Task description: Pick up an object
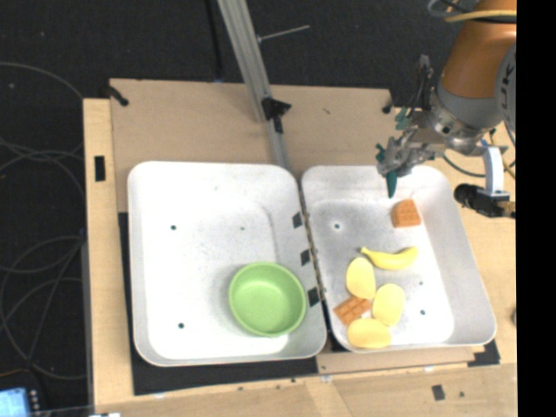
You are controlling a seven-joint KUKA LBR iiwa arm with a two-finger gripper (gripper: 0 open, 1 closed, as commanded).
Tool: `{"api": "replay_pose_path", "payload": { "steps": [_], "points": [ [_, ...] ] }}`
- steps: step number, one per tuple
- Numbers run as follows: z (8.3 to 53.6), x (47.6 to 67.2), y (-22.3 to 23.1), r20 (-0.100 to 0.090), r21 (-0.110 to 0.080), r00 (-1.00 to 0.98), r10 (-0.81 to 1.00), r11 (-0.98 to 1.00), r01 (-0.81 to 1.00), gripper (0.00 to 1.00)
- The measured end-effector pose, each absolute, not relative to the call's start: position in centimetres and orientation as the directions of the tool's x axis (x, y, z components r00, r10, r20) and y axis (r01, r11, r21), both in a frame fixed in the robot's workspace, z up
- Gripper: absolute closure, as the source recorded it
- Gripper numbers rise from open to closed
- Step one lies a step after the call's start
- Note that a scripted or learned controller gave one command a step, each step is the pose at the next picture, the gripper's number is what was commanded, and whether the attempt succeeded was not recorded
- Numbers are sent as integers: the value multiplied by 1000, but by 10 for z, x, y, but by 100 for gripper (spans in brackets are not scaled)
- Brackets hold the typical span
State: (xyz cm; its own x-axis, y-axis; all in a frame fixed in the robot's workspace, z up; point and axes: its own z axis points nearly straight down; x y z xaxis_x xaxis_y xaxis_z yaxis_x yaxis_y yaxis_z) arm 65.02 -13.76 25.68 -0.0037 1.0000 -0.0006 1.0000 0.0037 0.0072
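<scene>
Orange block [406, 213], small and squarish, sits on the floor of the right-hand bin [452, 233] toward its far side, and it looks the likeliest pick; the gripper [392, 183] hangs just above and beside it, tip pointing down, nothing between the fingers that I can see; whether they are apart or together, I cannot tell. Nearer the front lie a banana [390, 257], three yellow pieces [376, 303] and a small orange-brown piece [352, 309], bunched close; the left-hand bin [174, 198] carries a green bowl [268, 298]. Risk now: the tip looks offset from the block, so a straight drop could nudge it or close on air; the wrist clutter blurs the fingertips.
</scene>
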Motion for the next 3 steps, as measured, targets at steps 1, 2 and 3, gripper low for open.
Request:
{"api": "replay_pose_path", "payload": {
  "steps": [1, 2, 3],
  "points": [
    [264, 651, -80, 2, 2, -8, 1000, 8, 1000, 100],
    [253, 638, -28, 0, 0, -6, 1000, 6, 1000, 100],
    [245, 644, 28, 0, 1, -7, 1000, 7, 1000, 100]
  ]
}}
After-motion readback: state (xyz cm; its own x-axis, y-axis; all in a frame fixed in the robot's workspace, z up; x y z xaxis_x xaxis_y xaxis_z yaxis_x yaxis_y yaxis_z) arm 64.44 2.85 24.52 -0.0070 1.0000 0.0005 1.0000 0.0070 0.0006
